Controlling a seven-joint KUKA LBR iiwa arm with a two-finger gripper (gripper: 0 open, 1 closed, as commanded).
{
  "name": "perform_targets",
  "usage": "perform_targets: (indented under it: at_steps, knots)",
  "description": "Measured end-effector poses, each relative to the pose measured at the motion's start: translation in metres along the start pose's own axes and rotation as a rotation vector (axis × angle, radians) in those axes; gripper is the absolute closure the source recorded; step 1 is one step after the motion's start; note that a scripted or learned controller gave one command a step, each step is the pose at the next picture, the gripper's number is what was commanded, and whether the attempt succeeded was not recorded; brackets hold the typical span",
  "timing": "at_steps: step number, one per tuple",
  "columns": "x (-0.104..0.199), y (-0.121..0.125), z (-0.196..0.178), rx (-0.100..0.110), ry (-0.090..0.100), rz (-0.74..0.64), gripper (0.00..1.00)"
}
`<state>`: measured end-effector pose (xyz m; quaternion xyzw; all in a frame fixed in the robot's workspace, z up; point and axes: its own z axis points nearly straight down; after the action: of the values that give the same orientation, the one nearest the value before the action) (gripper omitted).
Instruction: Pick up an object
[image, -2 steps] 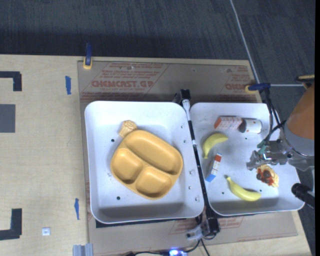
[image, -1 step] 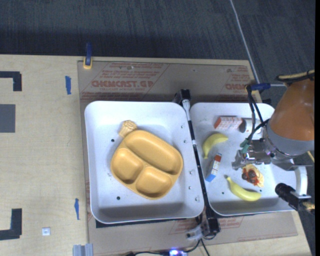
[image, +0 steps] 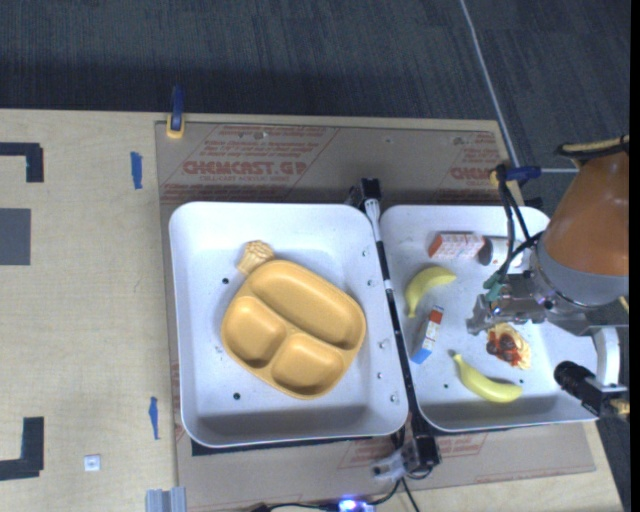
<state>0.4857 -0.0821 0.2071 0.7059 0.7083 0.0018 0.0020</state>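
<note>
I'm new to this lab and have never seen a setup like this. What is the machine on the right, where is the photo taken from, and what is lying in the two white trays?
One fixed camera looks down at a slant. The grey and orange robot arm reaches in from the right; its gripper hangs over the right bin, above a red and orange item. That bin also has two bananas, a small red and white box and a small red and blue item. The left bin has a yellow divided plate. Nothing visibly sits between the fingers.
</note>
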Motion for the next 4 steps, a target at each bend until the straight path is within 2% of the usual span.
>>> perform_targets:
  at_steps: [2, 3, 4]
  knots:
    - [0.0, 0.003, -0.021, -0.009, -0.002, -0.003, 1.0]
    - [0.04, 0.033, -0.003, 0.004, 0.0, 0.002, 1.0]
    - [-0.04, -0.005, -0.041, 0.002, -0.002, 0.004, 1.0]
